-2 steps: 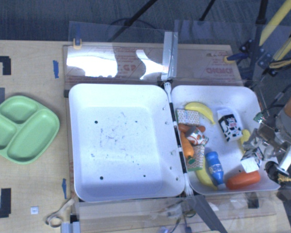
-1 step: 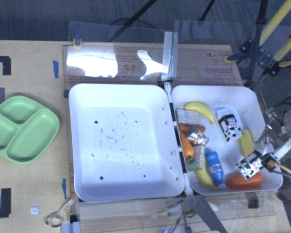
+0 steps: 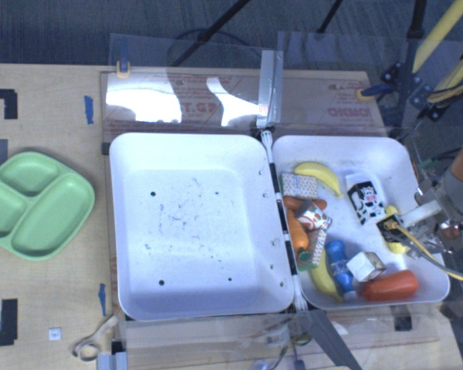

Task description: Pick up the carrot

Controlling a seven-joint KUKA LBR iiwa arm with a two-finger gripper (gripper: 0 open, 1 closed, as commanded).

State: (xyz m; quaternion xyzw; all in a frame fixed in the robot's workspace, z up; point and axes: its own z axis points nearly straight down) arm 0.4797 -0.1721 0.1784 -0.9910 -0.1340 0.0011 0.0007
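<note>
I am working over the right bin [image 3: 386, 154], where everything is heaped together toward its left wall; the left bin [image 3: 189, 222] beside it is lying bare on the tabletop [image 3: 46, 114]. My pincer [image 3: 447, 230] is hanging at the right bin's right rim, partly cut off by the picture's edge, and I cannot tell how it is set, so I am claiming nothing in it.

The carrot [image 3: 296, 223] is lying along the left wall of the right bin, running from far to near, wedged there because the pile is pressing against it. It is looking like a stubby orange piece with a darker, redder far end. A small printed can [image 3: 315, 217] is resting against its right side, and a checked packet [image 3: 301, 184] is sitting just beyond its far end, with a banana [image 3: 321, 176] beyond that. A blue bottle [image 3: 338, 267] and a red pepper-like thing [image 3: 389, 285] are lying nearer and to the right.

I am judging that the wall on one side and the can on the other are leaving me little room to straddle the carrot.
</note>
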